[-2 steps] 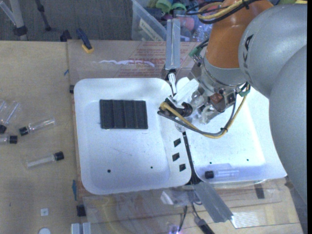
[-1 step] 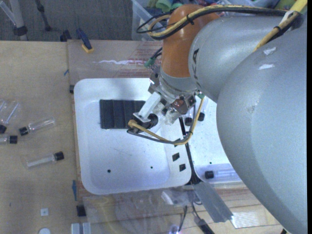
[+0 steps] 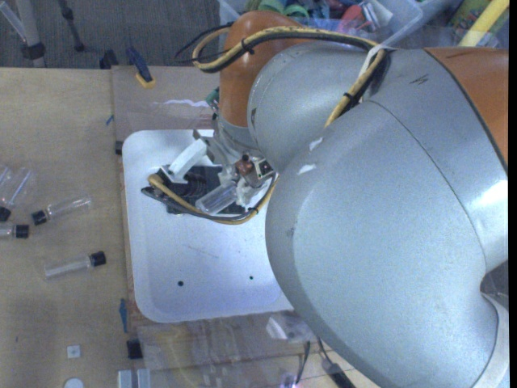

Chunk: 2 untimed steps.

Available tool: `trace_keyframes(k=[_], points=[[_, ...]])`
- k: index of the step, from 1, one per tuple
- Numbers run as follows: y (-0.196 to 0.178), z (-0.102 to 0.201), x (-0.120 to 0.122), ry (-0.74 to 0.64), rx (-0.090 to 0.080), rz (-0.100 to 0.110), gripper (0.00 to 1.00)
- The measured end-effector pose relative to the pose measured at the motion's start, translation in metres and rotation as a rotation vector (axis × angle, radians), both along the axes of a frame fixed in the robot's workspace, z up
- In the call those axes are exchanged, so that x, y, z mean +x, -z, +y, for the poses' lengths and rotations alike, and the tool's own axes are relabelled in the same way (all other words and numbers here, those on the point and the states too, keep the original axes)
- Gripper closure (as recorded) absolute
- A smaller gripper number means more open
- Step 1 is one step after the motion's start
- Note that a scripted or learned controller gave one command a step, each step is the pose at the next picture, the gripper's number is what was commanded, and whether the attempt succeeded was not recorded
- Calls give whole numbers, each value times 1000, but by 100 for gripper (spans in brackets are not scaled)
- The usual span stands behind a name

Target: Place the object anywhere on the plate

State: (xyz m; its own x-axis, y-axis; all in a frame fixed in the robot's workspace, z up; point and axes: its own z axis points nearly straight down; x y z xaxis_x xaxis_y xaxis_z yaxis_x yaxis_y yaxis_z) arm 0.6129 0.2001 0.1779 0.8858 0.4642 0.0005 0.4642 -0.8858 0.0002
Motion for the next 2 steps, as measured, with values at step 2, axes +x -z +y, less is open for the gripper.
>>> trace_keyframes(k=[2], points=[[89,1,-50,-113,0,7,100]])
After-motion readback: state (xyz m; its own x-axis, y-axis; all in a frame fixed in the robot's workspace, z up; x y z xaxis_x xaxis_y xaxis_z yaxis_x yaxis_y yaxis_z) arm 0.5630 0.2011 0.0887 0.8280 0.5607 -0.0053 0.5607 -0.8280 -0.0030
